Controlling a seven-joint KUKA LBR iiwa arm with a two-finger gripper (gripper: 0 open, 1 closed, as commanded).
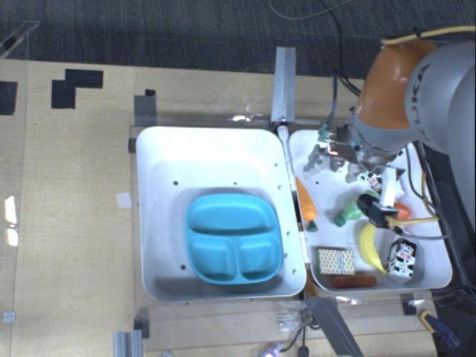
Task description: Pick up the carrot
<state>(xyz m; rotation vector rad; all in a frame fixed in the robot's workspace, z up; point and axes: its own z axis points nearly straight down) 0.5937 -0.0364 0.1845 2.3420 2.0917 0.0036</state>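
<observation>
Overhead, arm [416, 88] above carrot [305, 201].

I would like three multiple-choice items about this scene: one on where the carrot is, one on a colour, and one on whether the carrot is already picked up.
1. Where does the carrot lie?
A. in the right bin, along its left wall
B. on the tray
C. on the bench beside the bins

2. What colour is the tray in the left bin?
A. red
B. blue
C. yellow

3. What is the carrot's state?
A. lifted above the bin
B. resting on the banana
C. lying in the bin, apart from the gripper

Answers: 1 A, it lies against the wall of the right bin beside the divider. 2 B, the tray is light blue. 3 C, the gripper is above and to its right, apart from it.
</observation>
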